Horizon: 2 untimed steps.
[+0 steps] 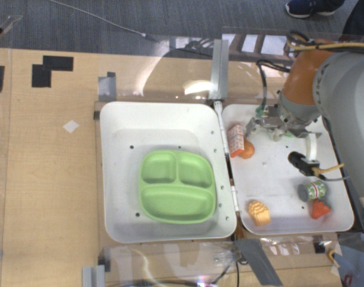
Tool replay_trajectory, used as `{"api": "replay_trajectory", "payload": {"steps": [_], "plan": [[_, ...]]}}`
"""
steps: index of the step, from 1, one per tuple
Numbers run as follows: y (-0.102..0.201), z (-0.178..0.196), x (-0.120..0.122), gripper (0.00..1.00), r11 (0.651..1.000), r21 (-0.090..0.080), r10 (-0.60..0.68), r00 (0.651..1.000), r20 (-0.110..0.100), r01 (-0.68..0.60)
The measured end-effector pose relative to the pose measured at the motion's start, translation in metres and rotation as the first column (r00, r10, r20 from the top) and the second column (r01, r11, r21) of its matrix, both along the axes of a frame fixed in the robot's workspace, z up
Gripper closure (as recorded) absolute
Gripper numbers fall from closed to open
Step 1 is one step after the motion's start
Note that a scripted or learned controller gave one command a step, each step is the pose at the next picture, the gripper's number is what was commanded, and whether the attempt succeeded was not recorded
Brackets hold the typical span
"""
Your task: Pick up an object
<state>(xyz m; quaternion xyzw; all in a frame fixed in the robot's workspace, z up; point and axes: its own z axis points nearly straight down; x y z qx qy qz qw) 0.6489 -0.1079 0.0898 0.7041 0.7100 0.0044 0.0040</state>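
The gripper (269,127) hangs over the far part of the right bin (283,220), at the end of the grey arm with its orange band; whether it is wide or narrow cannot be told from this angle, and nothing shows in its grasp. Just left of it, against the bin's left wall, lies a small red-and-white carton (235,139), with an orange ball (245,152) touching its near end. Near the right wall a green can (314,190) sits with a red strawberry (320,208) just beside it on the near side. A yellow, ridged toy food (259,212) rests close to the near left corner. The left bin (119,121) holds a green divided plate (177,186), lying flat near its middle.
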Motion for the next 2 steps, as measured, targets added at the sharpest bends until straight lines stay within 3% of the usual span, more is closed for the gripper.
{"api": "replay_trajectory", "payload": {"steps": [1, 2], "plan": [[0.015, 0.002, -0.032, 0.00, 1.000, -0.003, -0.007, 1.000, 0.002, 0.007], [-0.023, -0.001, 0.014, 0.00, 1.000, 0.004, -0.006, 1.000, -0.019, 0.006]]}}
